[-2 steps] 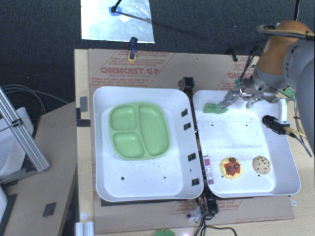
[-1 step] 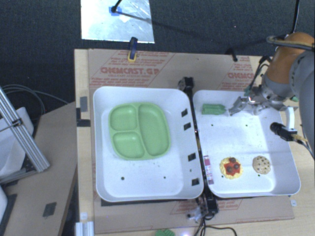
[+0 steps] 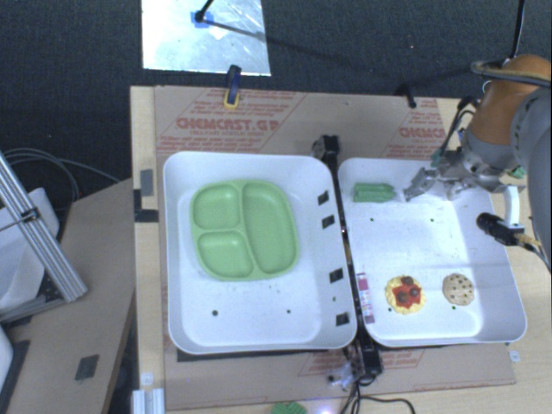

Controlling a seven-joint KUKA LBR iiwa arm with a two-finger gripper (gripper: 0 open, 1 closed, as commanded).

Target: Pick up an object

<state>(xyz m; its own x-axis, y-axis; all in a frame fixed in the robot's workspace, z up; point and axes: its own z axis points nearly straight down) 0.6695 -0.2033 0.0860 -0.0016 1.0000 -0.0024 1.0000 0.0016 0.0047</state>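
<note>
Two shallow white bins are sitting side by side on the bench. The left bin [image 3: 185, 317] is carrying a light green divided plate [image 3: 244, 229] with three compartments, lying flat toward that bin's far half and centre. The right bin [image 3: 496, 313] is holding three small things: a green block [image 3: 373, 192] lying near its far left corner, a small round pizza-like toy [image 3: 405, 293] with red topping sitting near the near edge, and a round cookie [image 3: 458, 288] lying just beside it toward the near right corner — the two are apart, not touching. The middle of the right bin's floor is lying bare between the block and the two round pieces. The arm is reaching in over the far right corner of the right bin, its orange band showing above the wrist. The gripper [image 3: 420, 185] is hanging over the far edge region, just beside the green block on its right — nothing is showing between its fingers, and I cannot tell whether they are spread or closed.
</note>
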